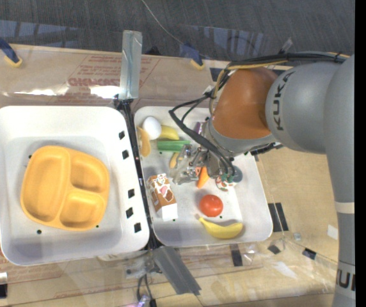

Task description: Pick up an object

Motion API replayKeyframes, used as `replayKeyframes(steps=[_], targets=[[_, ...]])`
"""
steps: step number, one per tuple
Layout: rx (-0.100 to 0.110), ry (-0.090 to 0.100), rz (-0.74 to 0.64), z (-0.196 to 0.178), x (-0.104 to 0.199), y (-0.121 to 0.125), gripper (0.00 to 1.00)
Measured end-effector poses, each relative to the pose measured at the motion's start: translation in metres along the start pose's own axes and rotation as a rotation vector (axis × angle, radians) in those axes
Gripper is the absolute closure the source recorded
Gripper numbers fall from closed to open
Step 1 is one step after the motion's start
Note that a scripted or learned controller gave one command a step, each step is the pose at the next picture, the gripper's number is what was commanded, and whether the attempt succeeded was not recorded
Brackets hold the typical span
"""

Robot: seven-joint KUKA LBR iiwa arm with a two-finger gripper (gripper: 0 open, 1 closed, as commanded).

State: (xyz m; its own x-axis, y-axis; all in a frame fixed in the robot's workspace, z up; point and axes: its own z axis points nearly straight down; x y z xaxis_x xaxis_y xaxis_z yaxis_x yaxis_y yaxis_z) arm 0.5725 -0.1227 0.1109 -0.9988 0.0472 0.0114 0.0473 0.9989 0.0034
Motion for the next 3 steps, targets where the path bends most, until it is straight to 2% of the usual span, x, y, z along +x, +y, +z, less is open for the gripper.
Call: replayKeyframes(steps=[1,2,3], targets=[[0.000,0.000,0.000,0.000,0.000,0.000,0.00],[0.002,-0.005,0.121,0.022,-0.001,-0.001,0.00],[0.001,-0.002,0.115,0.015,-0.002,0.000,1.00]])
